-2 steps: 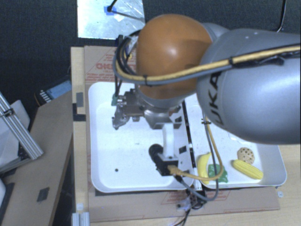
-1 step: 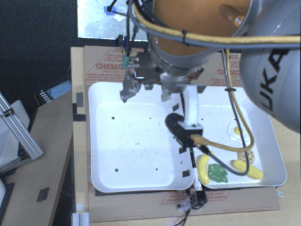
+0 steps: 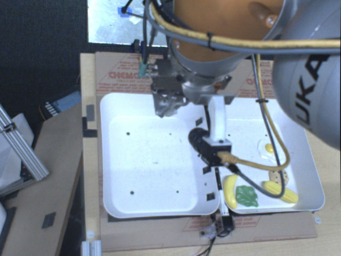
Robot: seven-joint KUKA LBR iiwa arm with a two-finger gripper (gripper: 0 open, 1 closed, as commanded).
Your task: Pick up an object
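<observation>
The big grey arm (image 3: 298, 63) leans in from the right, its orange band (image 3: 229, 9) bulging across the top of the view, and its wrist hangs over the far edge of the left bin (image 3: 154, 196). The pincer (image 3: 168, 106) sits low there, just above the white floor near the bin's far wall; from where I stand I cannot tell how it is set, and nothing shows in it.

The things to pick lie in the right bin (image 3: 311, 188), all gathered toward its near corner. A yellow banana (image 3: 229, 192) lies against the divider side, with a green leafy piece (image 3: 246, 196) just beside it on the right. A corn cob (image 3: 281, 191) lies to the right of that, touching a round biscuit (image 3: 278, 176) just beyond it. Farther back sits a fried egg (image 3: 267, 149), partly crossed by a yellow cable (image 3: 266, 121) hanging from the arm.

Both bins rest on a brown cardboard sheet (image 3: 122, 71) covering the desk (image 3: 319, 143).
</observation>
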